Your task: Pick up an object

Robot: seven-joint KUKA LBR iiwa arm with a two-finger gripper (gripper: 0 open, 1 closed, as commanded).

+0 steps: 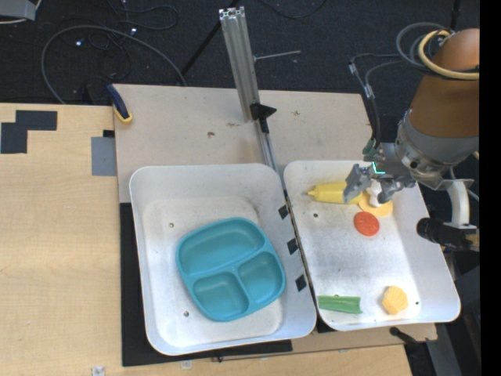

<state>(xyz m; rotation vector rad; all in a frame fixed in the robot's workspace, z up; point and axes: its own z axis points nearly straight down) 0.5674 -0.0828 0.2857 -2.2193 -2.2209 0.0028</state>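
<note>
My gripper (pixel 373 188) hangs low over the far part of the right bin (pixel 427 233), reaching in from the right, and it is open. A yellow bottle-shaped toy (pixel 327 193) lies just left of the left finger (pixel 356 182). A small yellow piece (pixel 381 205) lies right below the gripper, partly hidden by it; I see nothing gripped. An orange-red round object (pixel 366 224) sits a little nearer the front. At the bin's front lie a green flat piece (pixel 339 305) and a yellow-orange lump (pixel 395 299).
The left bin (pixel 156 210) holds a teal divided tray (pixel 230 268). A metal post (pixel 241 65) stands behind the bins, with a black clip at its foot. Black clips join the two bins along their shared wall (pixel 291 233).
</note>
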